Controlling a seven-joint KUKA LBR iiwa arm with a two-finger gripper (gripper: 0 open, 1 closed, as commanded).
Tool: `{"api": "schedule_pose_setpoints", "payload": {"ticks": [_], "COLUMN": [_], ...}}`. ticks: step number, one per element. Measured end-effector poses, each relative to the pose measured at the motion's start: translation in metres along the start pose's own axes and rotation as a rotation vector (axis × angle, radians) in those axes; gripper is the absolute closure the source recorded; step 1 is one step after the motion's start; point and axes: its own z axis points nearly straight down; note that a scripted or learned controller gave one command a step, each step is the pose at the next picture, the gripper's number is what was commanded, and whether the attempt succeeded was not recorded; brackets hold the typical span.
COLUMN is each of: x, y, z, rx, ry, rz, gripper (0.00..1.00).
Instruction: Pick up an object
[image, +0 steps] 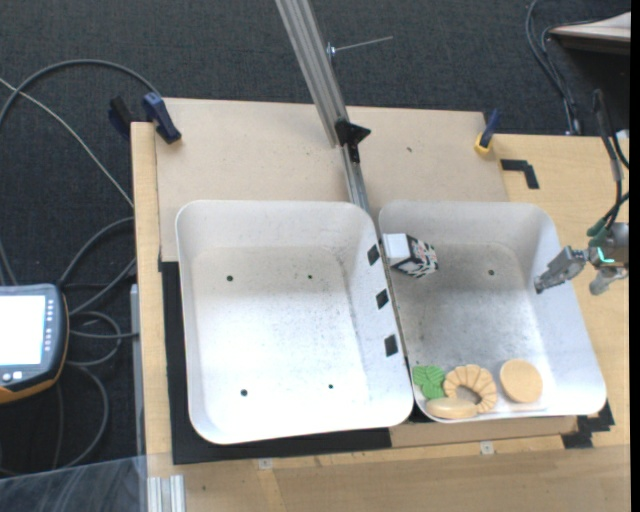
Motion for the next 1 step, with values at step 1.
{"api": "schedule_pose_setpoints", "payload": {"ticks": [1], "x": [0.0003], "y": [0.0004], "z": [-0.0017], "rx": [-0.003], "ry": [-0.001], "rz": [-0.001], "gripper": [0.0]}}
